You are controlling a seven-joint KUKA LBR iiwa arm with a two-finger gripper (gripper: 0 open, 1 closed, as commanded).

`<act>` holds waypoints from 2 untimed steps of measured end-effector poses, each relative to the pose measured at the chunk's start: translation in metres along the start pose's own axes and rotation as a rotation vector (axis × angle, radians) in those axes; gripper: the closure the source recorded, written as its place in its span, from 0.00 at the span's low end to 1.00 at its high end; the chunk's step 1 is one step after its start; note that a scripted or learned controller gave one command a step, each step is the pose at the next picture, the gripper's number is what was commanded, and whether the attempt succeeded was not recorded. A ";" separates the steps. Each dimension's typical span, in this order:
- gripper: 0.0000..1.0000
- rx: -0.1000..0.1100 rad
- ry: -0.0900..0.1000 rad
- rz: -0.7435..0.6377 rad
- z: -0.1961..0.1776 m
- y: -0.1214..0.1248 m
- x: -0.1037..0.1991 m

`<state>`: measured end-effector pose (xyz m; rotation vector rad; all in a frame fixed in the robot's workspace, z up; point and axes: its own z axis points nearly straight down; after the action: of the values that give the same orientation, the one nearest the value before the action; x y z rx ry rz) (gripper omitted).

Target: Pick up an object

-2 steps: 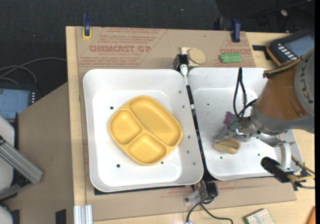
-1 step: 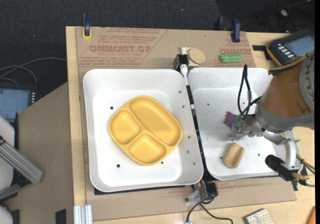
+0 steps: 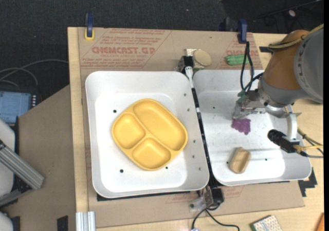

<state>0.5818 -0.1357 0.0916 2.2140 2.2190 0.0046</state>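
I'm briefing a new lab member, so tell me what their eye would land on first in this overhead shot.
First, the yellow divided plate, large and bright in the middle of the left bin. Next, the grey arm with its orange band reaching in from the right, its gripper low over the right bin, just above a small purple object. A tan block lies nearer the front of that bin.
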 end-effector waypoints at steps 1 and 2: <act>0.00 0.007 0.002 0.001 0.001 -0.003 0.001; 0.00 0.011 0.004 0.004 0.007 -0.026 -0.009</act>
<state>0.5558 -0.1452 0.0841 2.2263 2.2222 -0.0031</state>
